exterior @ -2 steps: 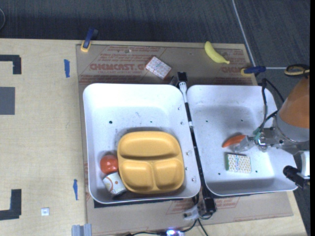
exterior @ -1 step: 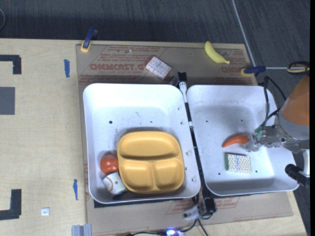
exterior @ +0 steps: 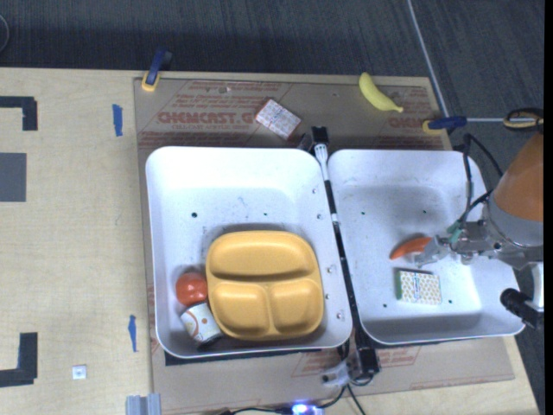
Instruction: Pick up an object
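Note:
In the right bin an orange carrot-shaped object lies near the middle, with a small green-and-white patterned packet just in front of it. My gripper is low in this bin, right at the carrot's right end; the arm comes in over the bin's right rim. The left bin holds a large yellow compartment tray, a red ball and a small white-and-orange can at its front left corner.
Behind the bins, a yellow banana and a small patterned packet lie on the brown cardboard. A black divider rail runs between the bins. Cables hang beside the arm near the right bin's back corner.

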`<state>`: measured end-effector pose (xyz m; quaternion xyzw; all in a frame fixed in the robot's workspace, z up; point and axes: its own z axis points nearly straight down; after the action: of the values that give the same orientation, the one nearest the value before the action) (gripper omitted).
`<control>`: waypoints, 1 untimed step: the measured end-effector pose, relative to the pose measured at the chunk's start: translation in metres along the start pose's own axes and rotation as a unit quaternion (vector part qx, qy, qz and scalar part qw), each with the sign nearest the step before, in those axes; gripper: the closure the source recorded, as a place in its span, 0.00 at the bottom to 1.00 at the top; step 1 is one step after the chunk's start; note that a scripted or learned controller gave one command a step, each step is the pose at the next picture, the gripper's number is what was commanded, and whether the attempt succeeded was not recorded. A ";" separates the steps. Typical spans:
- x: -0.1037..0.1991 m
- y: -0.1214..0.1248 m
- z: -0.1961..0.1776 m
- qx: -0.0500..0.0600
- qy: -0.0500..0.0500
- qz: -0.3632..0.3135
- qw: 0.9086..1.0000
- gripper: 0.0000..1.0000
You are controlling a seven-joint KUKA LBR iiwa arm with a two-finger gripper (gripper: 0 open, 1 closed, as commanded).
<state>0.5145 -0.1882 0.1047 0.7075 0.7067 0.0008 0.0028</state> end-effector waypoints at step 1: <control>0.039 -0.034 0.018 0.001 0.001 -0.001 1.000 0.00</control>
<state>0.4806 -0.1488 0.0859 0.7071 0.7071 0.0013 0.0015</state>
